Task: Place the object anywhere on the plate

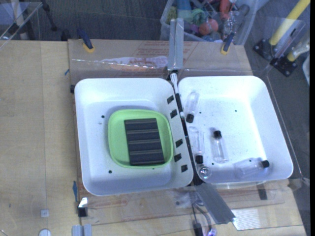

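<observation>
A light green square plate (pixel 114 142) lies in the left white bin (pixel 87 132), a little toward the bin's front. On the plate rests a dark grey ribbed block (pixel 144 141), lengthwise and near the plate's middle. In the right white bin (pixel 256 97) lie several clear vials with black caps: one (pixel 191 103) near the divider at the back, one (pixel 197 145) along the divider, one (pixel 218 144) in the middle, and one (pixel 251 167) at the front right.
A divider with black clips (pixel 177 129) runs between the two bins. Behind the bins stands a clear tub of colourful toys (pixel 211 9). A grey flat strip (pixel 215 204) sticks out over the bench edge in front of the right bin.
</observation>
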Controlling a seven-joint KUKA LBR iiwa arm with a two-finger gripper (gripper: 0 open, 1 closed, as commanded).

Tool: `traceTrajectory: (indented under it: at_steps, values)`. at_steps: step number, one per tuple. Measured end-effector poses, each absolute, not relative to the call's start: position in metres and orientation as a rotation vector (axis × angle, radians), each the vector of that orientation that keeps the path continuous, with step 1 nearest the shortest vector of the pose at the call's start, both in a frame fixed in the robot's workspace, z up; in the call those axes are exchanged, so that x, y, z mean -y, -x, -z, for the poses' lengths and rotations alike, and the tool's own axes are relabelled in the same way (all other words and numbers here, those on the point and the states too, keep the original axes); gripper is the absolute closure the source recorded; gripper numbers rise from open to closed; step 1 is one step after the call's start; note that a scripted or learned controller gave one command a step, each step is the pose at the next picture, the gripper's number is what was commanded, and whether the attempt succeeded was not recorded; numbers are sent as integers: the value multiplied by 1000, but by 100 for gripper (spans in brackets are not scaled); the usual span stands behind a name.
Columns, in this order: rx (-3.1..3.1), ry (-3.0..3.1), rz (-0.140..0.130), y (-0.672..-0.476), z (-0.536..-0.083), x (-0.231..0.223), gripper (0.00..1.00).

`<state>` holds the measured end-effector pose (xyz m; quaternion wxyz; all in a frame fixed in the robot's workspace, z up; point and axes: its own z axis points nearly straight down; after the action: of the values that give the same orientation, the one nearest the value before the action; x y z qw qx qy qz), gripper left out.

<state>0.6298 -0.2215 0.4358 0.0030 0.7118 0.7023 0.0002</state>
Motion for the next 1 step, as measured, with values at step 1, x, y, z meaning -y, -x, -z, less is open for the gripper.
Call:
traceTrajectory:
  at_steps: [1]
  values:
    - [-2098, -2331, -1, -657, -436, 221, 0]
